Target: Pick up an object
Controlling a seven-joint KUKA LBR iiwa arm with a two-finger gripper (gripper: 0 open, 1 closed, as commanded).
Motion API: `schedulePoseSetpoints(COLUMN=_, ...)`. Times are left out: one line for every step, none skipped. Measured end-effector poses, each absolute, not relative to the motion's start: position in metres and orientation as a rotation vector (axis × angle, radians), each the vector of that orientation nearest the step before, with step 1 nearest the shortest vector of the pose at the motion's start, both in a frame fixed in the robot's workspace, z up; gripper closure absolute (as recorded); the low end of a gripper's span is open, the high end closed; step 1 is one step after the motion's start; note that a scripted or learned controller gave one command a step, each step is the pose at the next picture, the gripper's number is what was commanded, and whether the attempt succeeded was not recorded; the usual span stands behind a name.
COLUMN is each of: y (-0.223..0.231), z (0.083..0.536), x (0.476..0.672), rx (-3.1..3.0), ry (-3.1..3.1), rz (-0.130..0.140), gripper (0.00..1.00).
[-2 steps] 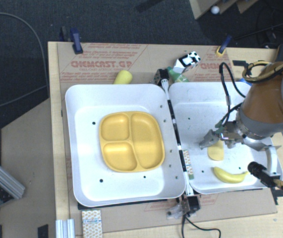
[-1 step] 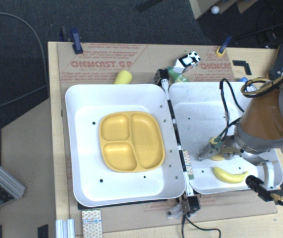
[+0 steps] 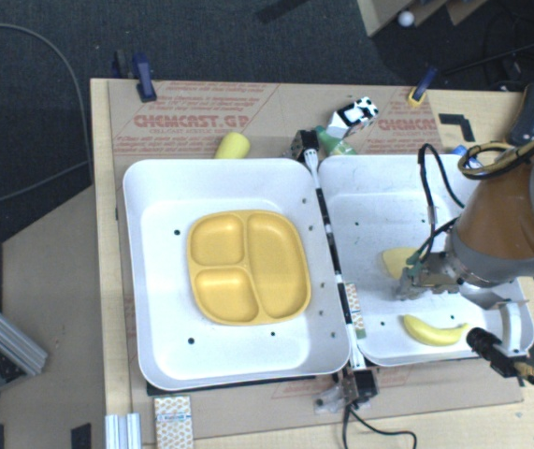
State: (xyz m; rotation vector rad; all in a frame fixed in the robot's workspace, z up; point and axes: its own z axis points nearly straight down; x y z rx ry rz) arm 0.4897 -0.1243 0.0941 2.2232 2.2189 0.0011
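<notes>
- Yellow plastic fills the middle of the left bin (image 3: 154, 195): a three-compartment plate (image 3: 248, 267) lies flat there, well apart from the arm.
- In the right bin (image 3: 379, 195) a banana (image 3: 433, 330) lies on its side near the front edge, its curve opening toward the back.
- A second pale yellow object (image 3: 396, 262) sits farther back in the same bin, partly hidden by the arm (image 3: 505, 227); what it is cannot be made out.
- The tool (image 3: 416, 282) hangs low over the right bin, just beside that pale yellow object and touching or nearly touching it on its right, with the banana just in front of it and apart from it.
- Whether the tool's jaws stand apart or together cannot be told from this angle; nothing is seen between them.
- The arm is grey with an orange-brown section above the wrist.
- On the tabletop (image 3: 192, 120) behind the bins lie a small yellow object (image 3: 233, 145) and a black-and-white checkered item (image 3: 355, 113).
</notes>
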Motion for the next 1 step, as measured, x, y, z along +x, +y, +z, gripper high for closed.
schedulePoseSetpoints(y=-0.1242, z=0.0940, x=0.4896, rx=2.223, ry=2.219, rz=0.001, gripper=0.00)
